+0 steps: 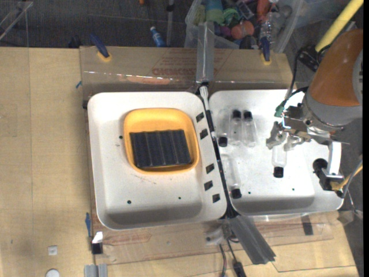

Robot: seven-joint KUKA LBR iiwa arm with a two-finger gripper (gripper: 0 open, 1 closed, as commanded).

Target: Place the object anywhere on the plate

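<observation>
A yellow plate (134,126) lies in the left bin (106,172), and a black ridged rectangular pad (160,148) rests flat on it. In the right bin (253,183), two clear vials with black caps (242,127) lie side by side near the back left. A third clear vial with a black cap (278,161) is further right, directly under my gripper (282,146). The gripper hangs low over the middle of the right bin, far from the plate. Whether the vial is between its tips or only lying below them is hidden.
A raised divider (210,149) with black clips separates the two bins. A clear tub of colourful toys (242,7) stands behind the bench. Wooden table surface (40,154) stretches to the left of the bins.
</observation>
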